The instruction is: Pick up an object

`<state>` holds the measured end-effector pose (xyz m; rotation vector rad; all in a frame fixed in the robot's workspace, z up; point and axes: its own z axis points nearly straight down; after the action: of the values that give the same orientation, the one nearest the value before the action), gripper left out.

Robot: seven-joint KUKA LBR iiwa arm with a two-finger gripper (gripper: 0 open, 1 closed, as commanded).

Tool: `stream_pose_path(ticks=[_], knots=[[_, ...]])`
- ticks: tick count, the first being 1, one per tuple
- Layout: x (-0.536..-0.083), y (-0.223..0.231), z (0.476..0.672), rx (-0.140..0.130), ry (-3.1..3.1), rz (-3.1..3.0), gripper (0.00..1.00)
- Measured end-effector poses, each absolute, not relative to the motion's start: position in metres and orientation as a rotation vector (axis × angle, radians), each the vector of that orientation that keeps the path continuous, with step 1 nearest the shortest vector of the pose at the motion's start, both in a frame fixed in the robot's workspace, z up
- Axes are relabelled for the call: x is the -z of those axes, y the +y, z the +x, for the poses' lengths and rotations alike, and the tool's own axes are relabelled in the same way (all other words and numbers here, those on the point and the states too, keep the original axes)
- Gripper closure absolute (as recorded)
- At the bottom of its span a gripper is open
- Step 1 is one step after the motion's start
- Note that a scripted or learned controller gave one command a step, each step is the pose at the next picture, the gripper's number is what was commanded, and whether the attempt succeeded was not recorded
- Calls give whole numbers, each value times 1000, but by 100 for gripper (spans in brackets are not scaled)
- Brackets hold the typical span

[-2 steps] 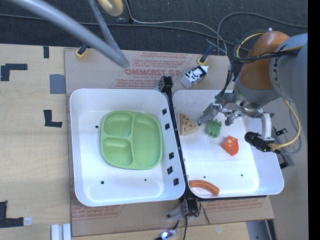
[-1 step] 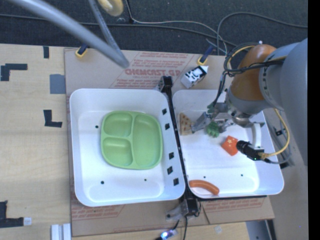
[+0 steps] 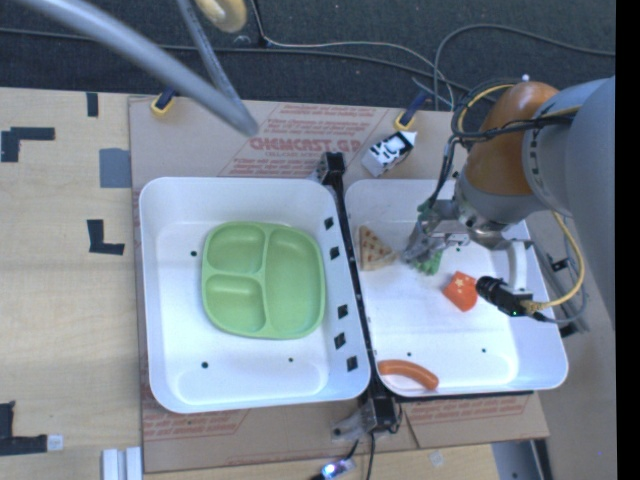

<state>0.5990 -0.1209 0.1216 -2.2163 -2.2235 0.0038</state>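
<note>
Camera view, looking down at a slant: arm [image 3: 540, 158] reaches in from the right over the right bin [image 3: 520, 368]. Gripper [image 3: 432, 248] low in that bin, right on a small green object [image 3: 430, 263]; cannot tell if it is clamped on it. Waffle piece [image 3: 375, 250] just left of gripper. Red block [image 3: 460, 291] just to its lower right. Orange sausage [image 3: 408, 373] near the front rim. Left bin [image 3: 170, 368] carries a green tray [image 3: 264, 279].

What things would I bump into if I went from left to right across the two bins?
Green plate → pizza slice → gripper → red toy
</note>
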Motion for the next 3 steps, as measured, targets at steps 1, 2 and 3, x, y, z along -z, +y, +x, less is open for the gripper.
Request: stream_pose_path(ticks=[1, 2, 3], knots=[[-184, -123, 597, 4, -2225, -2222, 100], [-248, -124, 596, 4, -2226, -2223, 100], [-245, -124, 596, -1, -2222, -2220, 100]])
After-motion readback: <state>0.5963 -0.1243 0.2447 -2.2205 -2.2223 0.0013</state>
